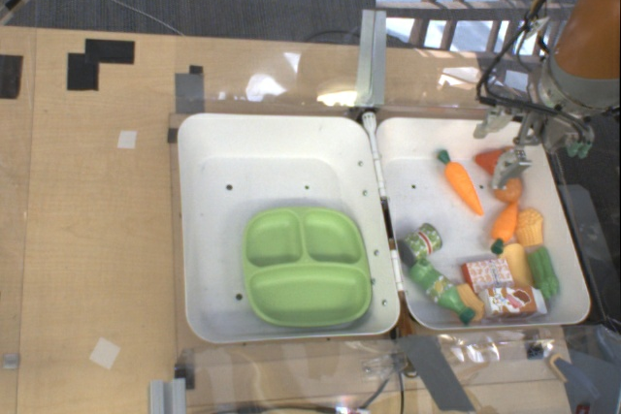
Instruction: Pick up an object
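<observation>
The grey two-finger gripper (511,162) hangs near the right white bin's (417,136) far right corner, directly above a small orange-red toy vegetable (506,192) — the long orange plastic carrot (463,183) lies just beside it.

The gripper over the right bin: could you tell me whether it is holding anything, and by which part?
Cannot tell: the gripper sits among toys in the right bin.

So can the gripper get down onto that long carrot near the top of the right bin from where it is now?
Probably yes. The carrot lies alone on bare bin floor, apart from the other toys, with nothing over it. The gripper hangs just to its right, above the right bin, so a short shift should reach it.
</observation>
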